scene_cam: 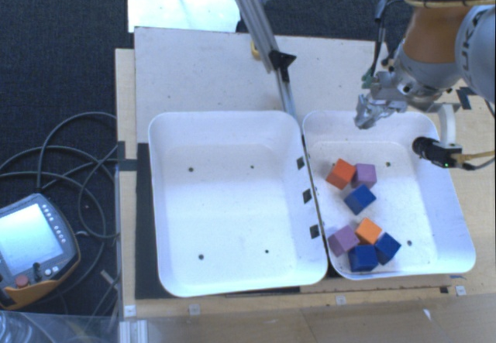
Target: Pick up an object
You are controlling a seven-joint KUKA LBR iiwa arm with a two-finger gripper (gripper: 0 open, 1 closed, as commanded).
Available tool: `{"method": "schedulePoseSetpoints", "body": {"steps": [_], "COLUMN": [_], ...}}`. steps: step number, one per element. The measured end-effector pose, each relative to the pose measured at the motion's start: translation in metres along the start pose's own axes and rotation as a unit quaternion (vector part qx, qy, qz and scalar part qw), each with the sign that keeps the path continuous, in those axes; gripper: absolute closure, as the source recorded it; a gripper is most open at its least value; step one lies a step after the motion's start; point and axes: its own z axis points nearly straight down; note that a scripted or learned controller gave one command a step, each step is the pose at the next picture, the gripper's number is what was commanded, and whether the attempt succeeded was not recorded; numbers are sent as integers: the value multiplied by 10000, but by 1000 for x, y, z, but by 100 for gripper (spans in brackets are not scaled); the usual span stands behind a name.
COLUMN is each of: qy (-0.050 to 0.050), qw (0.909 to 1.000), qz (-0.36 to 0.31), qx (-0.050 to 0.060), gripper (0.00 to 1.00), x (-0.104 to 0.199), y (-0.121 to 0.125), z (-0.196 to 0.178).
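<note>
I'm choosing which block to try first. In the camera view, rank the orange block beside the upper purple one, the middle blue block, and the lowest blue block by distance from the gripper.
From the gripper:
1. Orange block, upper cluster.
2. Middle blue block, just below.
3. Lowest blue block, near the right bin's front rim.

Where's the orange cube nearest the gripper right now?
In the camera view, that orange cube lies in the upper part of the right bin, touching a purple cube on its right, with a blue cube just below. The gripper hangs above it.

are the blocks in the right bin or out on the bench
In the right bin: orange, purple and blue blocks mid-bin, four more clustered near its front edge.
</note>
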Motion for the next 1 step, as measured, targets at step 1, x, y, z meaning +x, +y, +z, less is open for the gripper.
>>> {"method": "schedulePoseSetpoints", "body": {"steps": [1], "qy": [6], "qw": [10000], "qz": [-9], "qx": [1], "gripper": [100], "x": [60], "y": [-20], "z": [1]}}
